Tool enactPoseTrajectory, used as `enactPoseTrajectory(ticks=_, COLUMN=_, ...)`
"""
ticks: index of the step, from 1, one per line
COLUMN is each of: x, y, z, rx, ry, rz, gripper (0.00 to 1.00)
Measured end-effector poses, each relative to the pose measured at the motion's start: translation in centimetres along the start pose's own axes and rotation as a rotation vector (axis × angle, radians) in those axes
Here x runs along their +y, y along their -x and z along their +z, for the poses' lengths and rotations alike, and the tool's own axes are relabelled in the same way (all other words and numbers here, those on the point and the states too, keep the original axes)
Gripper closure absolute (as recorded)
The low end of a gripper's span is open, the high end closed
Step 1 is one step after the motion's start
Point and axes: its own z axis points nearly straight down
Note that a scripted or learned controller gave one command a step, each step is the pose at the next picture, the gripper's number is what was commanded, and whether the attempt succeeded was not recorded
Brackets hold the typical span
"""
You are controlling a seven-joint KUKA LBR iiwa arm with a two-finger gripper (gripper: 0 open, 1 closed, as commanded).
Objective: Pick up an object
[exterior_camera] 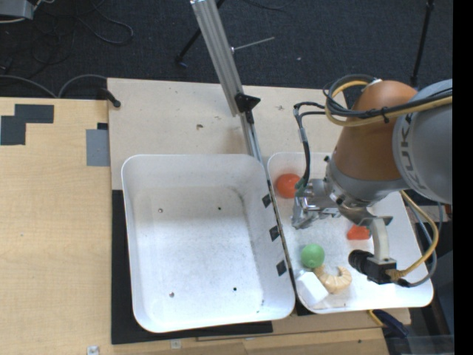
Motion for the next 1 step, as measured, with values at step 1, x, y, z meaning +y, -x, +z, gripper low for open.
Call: enactPoseTrajectory(ticks=1, x=-0.63, y=-6.29, z=0.02, rx=0.001, ry=-0.001, rz=-0.002, gripper=1.00)
